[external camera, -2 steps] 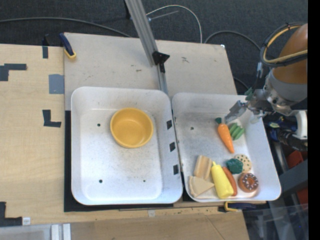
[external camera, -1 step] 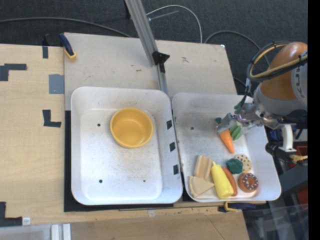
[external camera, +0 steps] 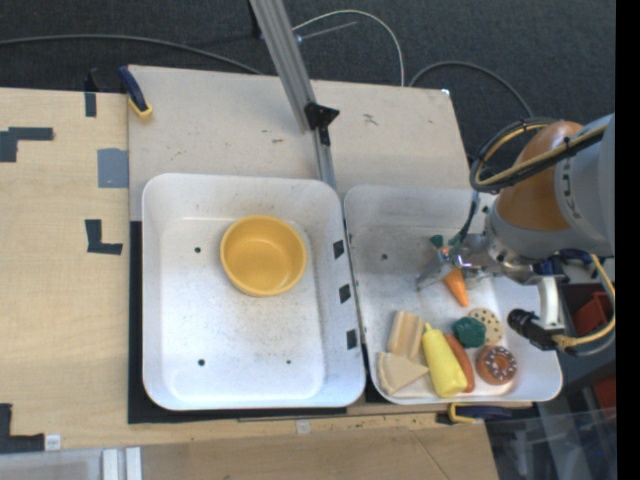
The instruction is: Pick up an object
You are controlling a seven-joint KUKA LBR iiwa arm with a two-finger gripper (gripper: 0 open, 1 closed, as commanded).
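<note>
My gripper [external camera: 447, 261] is low inside the right bin [external camera: 390, 218], near its middle, at the end of the grey arm [external camera: 545, 203] that comes in from the right. A small orange carrot [external camera: 457, 287] lies directly below the gripper's tip and touches or nearly touches it. I cannot tell whether the carrot is held. A small green piece [external camera: 437, 240] shows just above the gripper.
Toy food crowds the right bin's front edge: two tan bread wedges [external camera: 404, 353], a yellow bottle [external camera: 446, 360], an orange sausage [external camera: 463, 355], a green piece [external camera: 468, 329], a cookie [external camera: 486, 319] and a donut [external camera: 496, 365]. A yellow bowl [external camera: 262, 255] sits in the left bin [external camera: 180, 348].
</note>
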